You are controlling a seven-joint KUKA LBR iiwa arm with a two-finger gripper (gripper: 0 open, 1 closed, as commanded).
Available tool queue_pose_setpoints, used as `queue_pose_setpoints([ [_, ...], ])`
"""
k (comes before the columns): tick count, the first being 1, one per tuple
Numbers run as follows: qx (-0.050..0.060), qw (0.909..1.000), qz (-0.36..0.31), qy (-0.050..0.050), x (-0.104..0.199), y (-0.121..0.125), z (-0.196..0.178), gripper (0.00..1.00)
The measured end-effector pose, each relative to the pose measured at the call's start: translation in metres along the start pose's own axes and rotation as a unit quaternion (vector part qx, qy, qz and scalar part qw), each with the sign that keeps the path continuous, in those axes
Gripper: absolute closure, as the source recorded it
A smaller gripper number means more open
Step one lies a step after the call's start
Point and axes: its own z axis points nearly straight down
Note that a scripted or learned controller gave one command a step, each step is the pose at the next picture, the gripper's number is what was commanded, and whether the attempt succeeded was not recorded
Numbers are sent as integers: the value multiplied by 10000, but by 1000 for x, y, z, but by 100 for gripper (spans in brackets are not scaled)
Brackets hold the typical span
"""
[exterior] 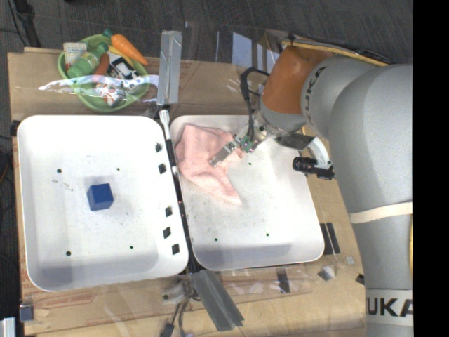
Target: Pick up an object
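Crumpled pink cloth (202, 161) lies in the right white bin's (280, 220) upper-left part, long axis running eleven to five o'clock. End effector (230, 150) sits over its three-o'clock edge; grip state I cannot tell.

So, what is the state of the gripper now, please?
Gripper: low over the pink cloth in the right bin; open or shut cannot be told.
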Motion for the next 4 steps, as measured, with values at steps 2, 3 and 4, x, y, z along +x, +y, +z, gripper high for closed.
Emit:
queue_pose_setpoints([
  [2,3,10000,-75,2,19,-5,0,0],
  [3,-6,9992,-408,0,85,17,-101,0],
  [4,-4,9988,489,2,48,28,0,0],
])
